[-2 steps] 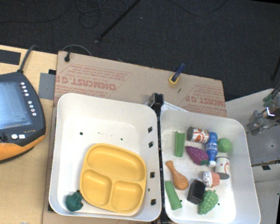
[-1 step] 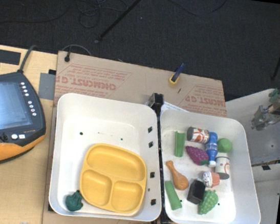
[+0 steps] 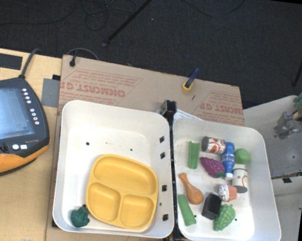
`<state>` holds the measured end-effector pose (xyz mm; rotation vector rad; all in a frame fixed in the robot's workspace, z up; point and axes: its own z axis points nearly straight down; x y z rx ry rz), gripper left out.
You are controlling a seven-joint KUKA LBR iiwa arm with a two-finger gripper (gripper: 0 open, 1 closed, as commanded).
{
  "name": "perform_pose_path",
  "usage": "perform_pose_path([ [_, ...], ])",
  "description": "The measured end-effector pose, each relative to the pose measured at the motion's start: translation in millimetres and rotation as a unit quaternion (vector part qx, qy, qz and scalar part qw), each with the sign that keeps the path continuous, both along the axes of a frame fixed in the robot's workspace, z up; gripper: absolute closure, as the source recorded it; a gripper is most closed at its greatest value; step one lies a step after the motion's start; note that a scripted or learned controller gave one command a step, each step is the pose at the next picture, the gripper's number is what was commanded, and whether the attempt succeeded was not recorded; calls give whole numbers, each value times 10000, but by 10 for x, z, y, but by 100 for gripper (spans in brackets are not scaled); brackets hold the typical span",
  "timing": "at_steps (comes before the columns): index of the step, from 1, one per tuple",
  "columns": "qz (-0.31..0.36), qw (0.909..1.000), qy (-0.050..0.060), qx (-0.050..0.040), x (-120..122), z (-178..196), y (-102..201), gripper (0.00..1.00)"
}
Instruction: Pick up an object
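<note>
The right bin [image 3: 268, 178] holds several small toy items. Among them are a tan drumstick [image 3: 191, 189], purple grapes [image 3: 212, 166], a blue bottle [image 3: 228, 157], a small can [image 3: 213, 145] and a green ball [image 3: 242, 155]. A black block [image 3: 212, 206] lies beside a bumpy green piece [image 3: 225, 217], and a green stick [image 3: 186, 210] rests by the bin's left wall. In the left bin [image 3: 83, 130] sits a yellow divided plate [image 3: 122, 191]. A dark green lump [image 3: 79, 216] lies at that bin's near left corner.
A control pendant [image 3: 5, 124] with a screen lies on the bench left of the bins. Brown cardboard [image 3: 122, 88] lies under both bins. A metal fixture [image 3: 291, 120] stands at the far right, and a blue-and-yellow clamp [image 3: 190, 82] stands behind the bins.
</note>
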<state>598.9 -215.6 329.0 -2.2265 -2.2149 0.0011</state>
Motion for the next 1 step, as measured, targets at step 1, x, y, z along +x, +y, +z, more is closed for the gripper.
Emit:
perform_pose_path([
  [1,-14,10000,0,1,-3,97,-18,100],
])
